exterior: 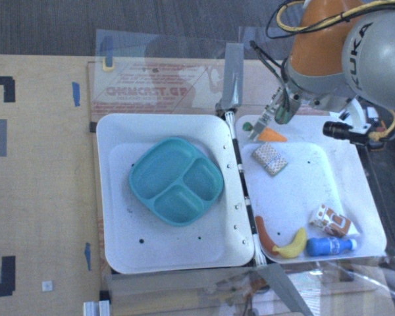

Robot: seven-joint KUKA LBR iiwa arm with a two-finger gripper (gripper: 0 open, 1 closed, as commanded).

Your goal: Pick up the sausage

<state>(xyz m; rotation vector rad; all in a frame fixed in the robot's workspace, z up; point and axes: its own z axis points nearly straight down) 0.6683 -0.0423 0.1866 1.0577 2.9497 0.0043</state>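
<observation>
The grey arm [375, 51] reaches in from the right, orange band uppermost, its gripper [268, 118] apparently angled down-left.

The arm [355, 41] is cut off by the top and right edges. The banana [291, 245] overlaps the sausage [263, 236] at its lower end, hiding that tip. Print on the small carton [330, 221] is too small to read.

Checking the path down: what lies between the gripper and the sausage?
In the camera view, the carrot and patterned box sit just below the gripper; then bare bin floor to the sausage.
</observation>
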